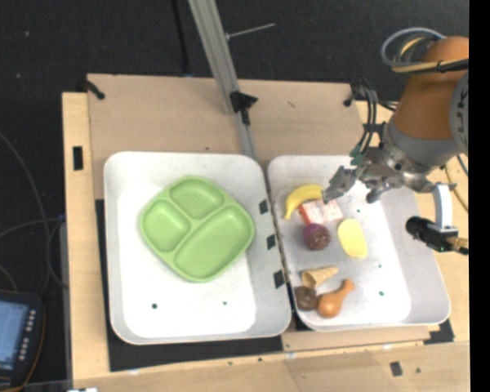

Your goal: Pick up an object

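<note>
The right bin (408, 284) holds several small items. A yellow banana (301, 198) lies by its left wall, with a red and white box (320, 212) beside it. Below them sit a dark red plum (315, 236) and a yellow oval piece (352, 238). Nearer the front are a tan cone (319, 277), a brown ball (306, 298) and an orange gourd (335, 299). My gripper (356, 189) hangs over the bin's upper middle, just right of the banana and box. It is open, fingers spread, with nothing between them.
The left bin (131, 300) holds a green divided plate (198, 228). A grey metal pole (216, 51) slants up from between the bins at the back. A black fitting (429, 233) juts over the right bin's right rim.
</note>
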Available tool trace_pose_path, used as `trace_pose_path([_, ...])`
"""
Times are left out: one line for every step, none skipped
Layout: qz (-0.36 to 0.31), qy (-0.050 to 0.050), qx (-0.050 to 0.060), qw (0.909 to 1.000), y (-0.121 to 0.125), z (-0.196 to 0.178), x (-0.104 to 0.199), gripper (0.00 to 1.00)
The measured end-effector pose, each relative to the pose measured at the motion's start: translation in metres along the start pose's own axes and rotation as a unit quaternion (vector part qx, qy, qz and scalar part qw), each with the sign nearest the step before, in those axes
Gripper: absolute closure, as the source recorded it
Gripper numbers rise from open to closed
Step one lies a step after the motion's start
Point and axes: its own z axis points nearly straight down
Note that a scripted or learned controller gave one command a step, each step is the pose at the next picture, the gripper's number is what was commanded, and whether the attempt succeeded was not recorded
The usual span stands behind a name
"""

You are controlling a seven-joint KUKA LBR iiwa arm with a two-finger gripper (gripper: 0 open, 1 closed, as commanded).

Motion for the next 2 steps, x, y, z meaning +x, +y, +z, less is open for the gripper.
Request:
trace_pose_path([0.0, 0.0, 0.0, 1.0, 0.0, 0.0, 0.0, 0.0])
trace_pose_path([0.0, -0.001, 0.002, 1.0, 0.009, 0.051, 0.004, 0.0])
